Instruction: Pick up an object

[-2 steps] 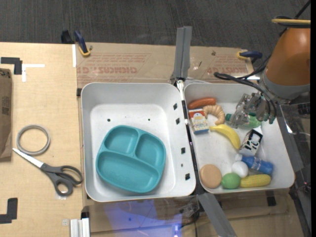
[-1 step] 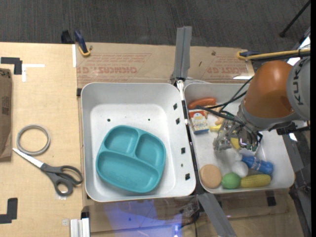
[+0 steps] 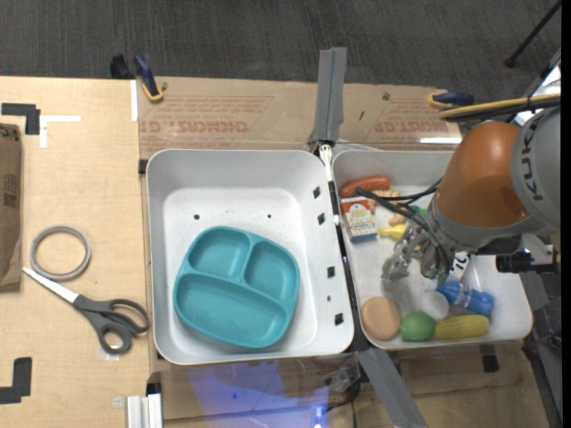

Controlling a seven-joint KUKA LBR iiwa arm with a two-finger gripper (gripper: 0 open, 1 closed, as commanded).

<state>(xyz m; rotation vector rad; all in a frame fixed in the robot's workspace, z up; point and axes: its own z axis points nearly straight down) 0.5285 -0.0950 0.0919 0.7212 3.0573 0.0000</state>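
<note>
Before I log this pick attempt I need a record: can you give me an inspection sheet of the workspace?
Surface: two white bins side by side, left bin and right bin, on a cardboard-covered bench.
Job's things: right bin holds hot dog, small carton, egg, green ball, corn cob, blue item.
Clutter: teal divided plate in left bin; scissors and tape roll on bench.
Gripper: gripper low over the right bin; nothing seen between its fingers.
Cables: black cables at the wrist.
Surroundings: dark carpet.
</note>
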